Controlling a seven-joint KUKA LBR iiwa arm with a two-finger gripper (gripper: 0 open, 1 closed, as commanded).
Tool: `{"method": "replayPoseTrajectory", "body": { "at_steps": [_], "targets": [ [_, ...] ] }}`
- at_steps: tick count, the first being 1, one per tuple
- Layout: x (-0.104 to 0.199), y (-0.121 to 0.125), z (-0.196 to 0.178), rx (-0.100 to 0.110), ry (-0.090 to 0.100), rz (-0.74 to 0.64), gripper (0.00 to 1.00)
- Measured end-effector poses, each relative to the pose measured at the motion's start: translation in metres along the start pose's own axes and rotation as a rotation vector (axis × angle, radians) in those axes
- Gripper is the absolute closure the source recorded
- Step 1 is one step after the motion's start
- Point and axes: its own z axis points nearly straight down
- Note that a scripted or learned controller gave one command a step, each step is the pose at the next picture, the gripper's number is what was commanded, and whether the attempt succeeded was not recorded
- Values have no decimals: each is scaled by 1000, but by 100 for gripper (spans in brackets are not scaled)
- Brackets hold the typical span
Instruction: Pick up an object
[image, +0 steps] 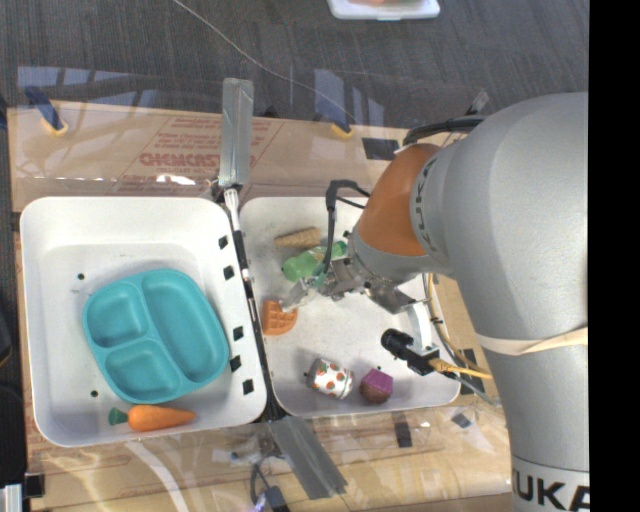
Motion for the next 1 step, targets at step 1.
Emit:
{"method": "replayPoseTrajectory", "body": {
  "at_steps": [1],
  "targets": [
    [-66,81,7,10,0,559,0]
  ]
}}
